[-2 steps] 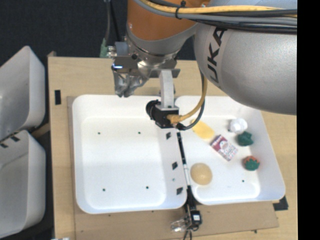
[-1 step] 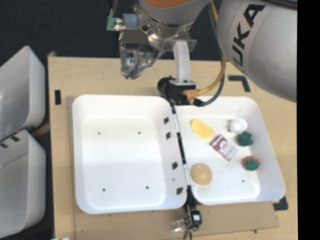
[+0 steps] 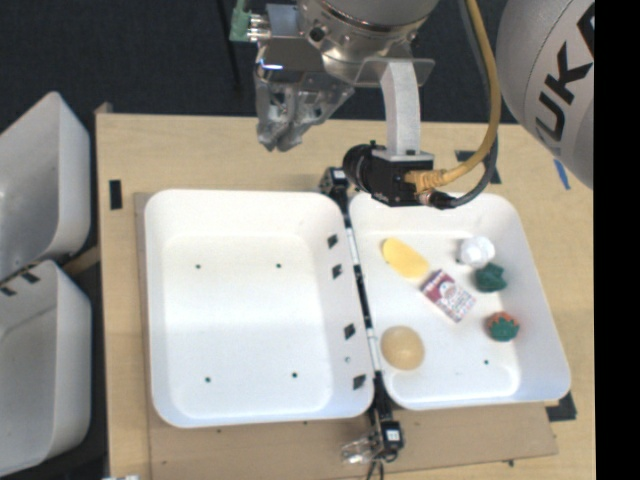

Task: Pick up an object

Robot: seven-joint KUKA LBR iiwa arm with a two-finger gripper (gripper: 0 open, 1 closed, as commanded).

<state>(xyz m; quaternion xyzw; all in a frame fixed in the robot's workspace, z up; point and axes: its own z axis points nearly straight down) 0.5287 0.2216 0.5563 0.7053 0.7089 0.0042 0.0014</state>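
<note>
My gripper (image 3: pixel 285 128) hangs high above the bench, over the back edge of the left bin (image 3: pixel 165 218); nothing shows beneath its tips. The right bin (image 3: pixel 535 368) holds several small things. A yellow oval piece (image 3: pixel 405 258) lies near its back left. A tan round ball (image 3: pixel 402 348) rests at the front left, by the divider. A small red and white packet (image 3: pixel 447 295) sits in the middle. A white cap (image 3: pixel 476 251) and a dark green piece (image 3: pixel 490 279) lie at the right. A red and green strawberry-like toy (image 3: pixel 502 326) is in front of them.
The two bins meet along a clipped seam (image 3: pixel 355 288). White moulded shapes (image 3: pixel 40 268) stand off the bench's left side. The tan bench top (image 3: pixel 200 148) shows behind the bins.
</note>
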